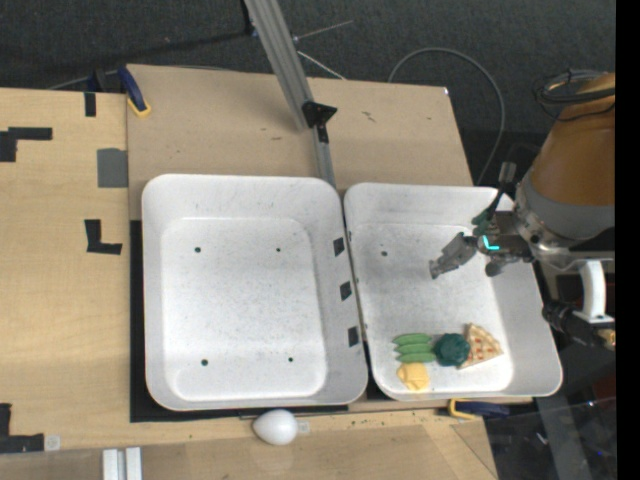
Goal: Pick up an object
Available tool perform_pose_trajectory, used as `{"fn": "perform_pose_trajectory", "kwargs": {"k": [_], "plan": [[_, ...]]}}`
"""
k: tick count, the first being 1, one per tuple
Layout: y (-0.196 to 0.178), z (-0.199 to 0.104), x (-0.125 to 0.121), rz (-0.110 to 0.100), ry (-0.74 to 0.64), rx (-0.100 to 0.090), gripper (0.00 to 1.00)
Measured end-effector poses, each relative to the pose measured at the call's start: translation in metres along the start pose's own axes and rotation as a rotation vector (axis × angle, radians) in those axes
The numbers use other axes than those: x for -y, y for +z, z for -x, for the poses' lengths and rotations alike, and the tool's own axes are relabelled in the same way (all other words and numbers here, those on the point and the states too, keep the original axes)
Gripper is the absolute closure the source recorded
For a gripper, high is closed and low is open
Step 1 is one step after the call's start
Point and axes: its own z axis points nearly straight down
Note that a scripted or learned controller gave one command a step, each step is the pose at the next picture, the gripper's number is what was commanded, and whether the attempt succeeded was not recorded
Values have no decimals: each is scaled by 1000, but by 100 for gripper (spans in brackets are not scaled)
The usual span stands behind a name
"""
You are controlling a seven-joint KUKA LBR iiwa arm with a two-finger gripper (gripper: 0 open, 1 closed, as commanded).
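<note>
Inspection of the right-hand shallow white speckled plastic bin (400, 218), taken as the landmark throughout.

The arm's grey two-finger gripper (443, 262) hangs over the middle of this bin, angled down and toward the bin's left wall. Nothing is seen between its fingers; how far they are parted cannot be told at this size. Judged from its position above bare floor, it is poised between targets rather than committed to one.

All pickable items sit clustered in the bin's near corner region, against the near wall (probably where they slid or were dropped): a green ridged pod-like toy (412, 345), a small yellow lumpy toy (413, 374) just below it, a dark green round toy (452, 349) beside them, and an orange-tan wedge resembling a pizza slice (484, 346) touching the round toy.

Relative to the gripper, the cluster lies nearer the bin's near wall, well apart from the fingertips. No object is lifted.

A white egg-shaped object (275, 427) rests outside the bin, on the bench beyond its near-left corner.
</note>
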Motion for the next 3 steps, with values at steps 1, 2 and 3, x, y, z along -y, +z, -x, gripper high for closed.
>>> {"fn": "perform_pose_trajectory", "kwargs": {"k": [1, 2, 3], "plan": [[-2, 0, -1, 4, -1, 1, 0], [62, -3, 0, -3, 0, 0, 0], [125, -10, 5, -4, 0, 0, 0]]}}
